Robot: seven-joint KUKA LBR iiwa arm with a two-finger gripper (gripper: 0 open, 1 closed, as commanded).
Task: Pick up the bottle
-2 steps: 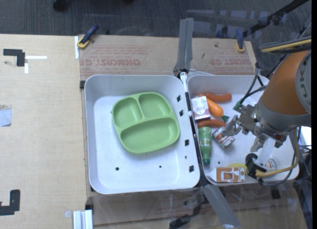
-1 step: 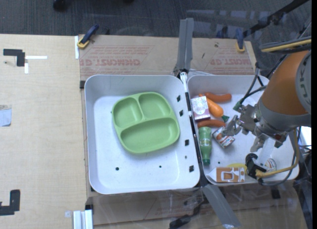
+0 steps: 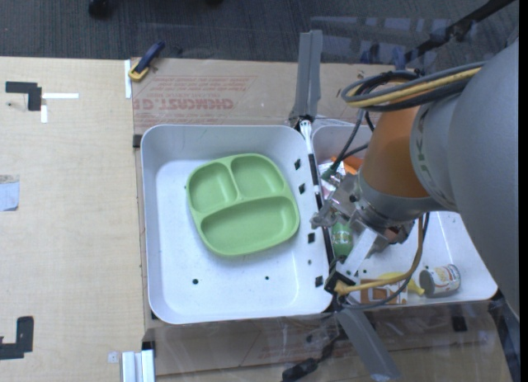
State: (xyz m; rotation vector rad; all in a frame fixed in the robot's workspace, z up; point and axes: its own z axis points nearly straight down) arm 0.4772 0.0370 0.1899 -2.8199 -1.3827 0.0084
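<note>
The gripper (image 3: 346, 228), its grasp impossible to judge, sits over the green bottle (image 3: 341, 238) at the right bin's (image 3: 466, 244) nine o'clock; probably light, slick plastic, best pinched mid-body.

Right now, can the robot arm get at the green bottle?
Probably yes. The end effector hangs right over the green bottle in the right bin, though the bin's wall sits close beside it.

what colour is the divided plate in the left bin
Light green; the three-compartment plastic plate shows clearly in the camera view, lying in the shallow white left bin.
</note>
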